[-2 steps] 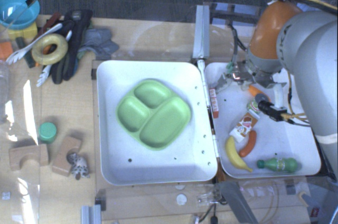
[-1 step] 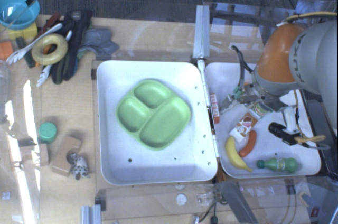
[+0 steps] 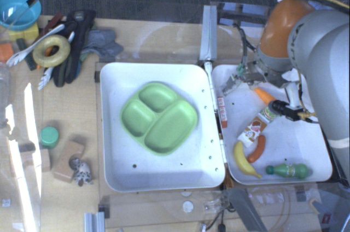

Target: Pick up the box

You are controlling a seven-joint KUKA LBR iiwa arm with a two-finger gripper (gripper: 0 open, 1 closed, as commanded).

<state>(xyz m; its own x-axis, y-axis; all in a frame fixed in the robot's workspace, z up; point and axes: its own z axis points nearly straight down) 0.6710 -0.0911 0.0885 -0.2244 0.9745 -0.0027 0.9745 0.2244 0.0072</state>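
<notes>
A small white and red box [image 3: 253, 131] lies tilted in the right bin [image 3: 320, 168], near its middle. Its upper end points toward an orange piece [image 3: 263, 95]. My gripper [image 3: 234, 82] hangs over the far left corner of that bin, up and to the left of the box and apart from it. Nothing shows between its tips. The grey arm with the orange band [image 3: 284, 28] covers the bin's far right part.
In the right bin a banana [image 3: 244, 158], a red sausage [image 3: 256, 149] and a green bottle [image 3: 288, 170] lie near the front. The left bin [image 3: 117, 170] holds a green divided plate [image 3: 159, 117]. Left of the bins stand a blue bowl [image 3: 19, 8], a yellow ring [image 3: 51, 50] and wooden blocks [image 3: 68, 160].
</notes>
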